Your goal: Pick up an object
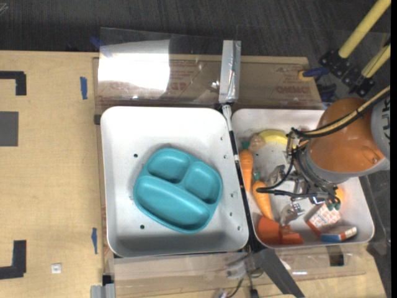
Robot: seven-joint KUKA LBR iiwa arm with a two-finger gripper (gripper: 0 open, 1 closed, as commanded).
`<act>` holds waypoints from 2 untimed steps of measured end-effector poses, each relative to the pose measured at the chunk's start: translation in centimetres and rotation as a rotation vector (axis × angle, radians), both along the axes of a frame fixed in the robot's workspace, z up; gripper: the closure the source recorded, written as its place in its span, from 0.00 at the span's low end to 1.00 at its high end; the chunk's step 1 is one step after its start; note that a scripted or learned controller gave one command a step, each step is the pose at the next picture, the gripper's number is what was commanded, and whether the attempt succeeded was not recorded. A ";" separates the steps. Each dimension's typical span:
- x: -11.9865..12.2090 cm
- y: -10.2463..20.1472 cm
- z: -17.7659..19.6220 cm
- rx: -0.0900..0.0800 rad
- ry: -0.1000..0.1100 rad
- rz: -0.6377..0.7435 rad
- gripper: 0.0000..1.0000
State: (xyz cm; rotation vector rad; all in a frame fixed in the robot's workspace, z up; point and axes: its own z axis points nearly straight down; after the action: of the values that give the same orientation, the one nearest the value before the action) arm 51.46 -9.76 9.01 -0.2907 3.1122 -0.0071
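My gripper (290, 212) reaches down into the right bin (366, 223), hanging under the orange wrist band (344, 141). It is low among several small items. An orange carrot (263, 203) lies just left of it. A red-orange piece (273, 231) lies below it, and a red and white carton (324, 218) is to its right. Nothing is visibly held. Cables and the wrist hide the middle of this bin.
A second carrot (247, 165) lies along the right bin's left wall, and a yellow item (273, 138) sits at the back. A small white, blue and red tube (339, 234) lies by the front right corner. The left bin (118, 135) holds a teal divided plate (178, 189).
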 end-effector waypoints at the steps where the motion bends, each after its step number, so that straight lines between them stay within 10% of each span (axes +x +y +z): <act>1: -2.2 -4.4 0.1 -0.006 -0.010 0.251 0.00; 2: -1.9 -4.3 1.3 -0.008 -0.017 0.253 1.00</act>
State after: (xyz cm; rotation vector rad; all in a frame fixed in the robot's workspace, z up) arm 49.55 -14.03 10.29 -0.6780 3.0347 -0.0179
